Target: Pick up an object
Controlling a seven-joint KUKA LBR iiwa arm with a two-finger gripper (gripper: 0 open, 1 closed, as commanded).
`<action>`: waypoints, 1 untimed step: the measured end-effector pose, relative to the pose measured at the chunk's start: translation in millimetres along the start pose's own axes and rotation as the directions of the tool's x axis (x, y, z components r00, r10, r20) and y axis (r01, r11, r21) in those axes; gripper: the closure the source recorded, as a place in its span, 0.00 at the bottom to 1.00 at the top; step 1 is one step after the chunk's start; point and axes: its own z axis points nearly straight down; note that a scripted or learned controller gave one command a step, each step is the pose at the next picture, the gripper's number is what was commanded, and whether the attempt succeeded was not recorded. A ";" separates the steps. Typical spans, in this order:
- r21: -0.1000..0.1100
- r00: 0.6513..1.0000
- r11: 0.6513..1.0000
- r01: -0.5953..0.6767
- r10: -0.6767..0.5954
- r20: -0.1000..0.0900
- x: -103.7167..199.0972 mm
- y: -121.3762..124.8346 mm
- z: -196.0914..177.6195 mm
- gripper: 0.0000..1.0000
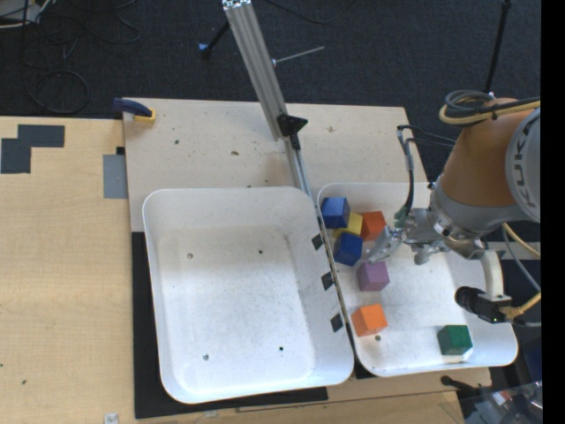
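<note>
The right bin [494, 353] holds several small blocks. A blue block [334, 210], a yellow one [355, 223] and a red-orange one [374, 224] cluster at its far left corner. A second blue block [348, 249] and a purple block [372, 276] lie just below them. An orange block [370, 319] sits near the left wall, and a green block [455, 340] rests at the near right. My gripper [388, 244] hangs low over the cluster, between the red-orange, second blue and purple blocks. No block is visibly held.
The left bin [229, 369] lies beside the right one, with black clips on the shared wall [327, 280]. A slanted aluminium bar [265, 78] rises behind the bins. Cables loop by the arm at the right. A blue-and-yellow tool [134, 109] lies at the bench's far left corner.
</note>
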 end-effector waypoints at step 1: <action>0.001 1.000 1.000 -0.001 0.001 0.000 -3.1 5.3 61.5 0.00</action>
